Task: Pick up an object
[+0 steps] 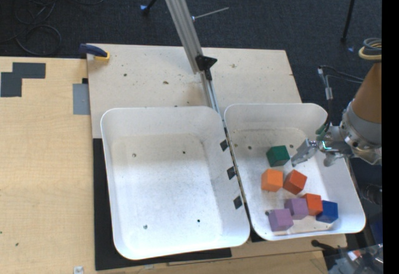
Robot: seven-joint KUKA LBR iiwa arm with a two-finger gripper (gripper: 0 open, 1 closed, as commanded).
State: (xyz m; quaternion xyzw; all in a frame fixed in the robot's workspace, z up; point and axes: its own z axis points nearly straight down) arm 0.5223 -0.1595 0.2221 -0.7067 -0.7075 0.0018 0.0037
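Several coloured blocks lie in the right bin (283, 118): a green one (278, 155), an orange one (272, 180), a red-orange one (295, 181), two purple ones (298, 207) (280, 220), another red-orange one (313, 203) and a blue one (328, 211). My gripper (316, 156) reaches in from the right and hangs over the bin's right half, just right of the green block and above the red-orange one. Its fingers (303, 153) are spread open and nothing is between them.
The left bin (162, 179) adjoins the right one along a divider with black clips (230, 173). A slanted aluminium bar (184, 23) rises behind the bins. A blue-and-yellow clamp (95, 52) sits at the board's far left corner.
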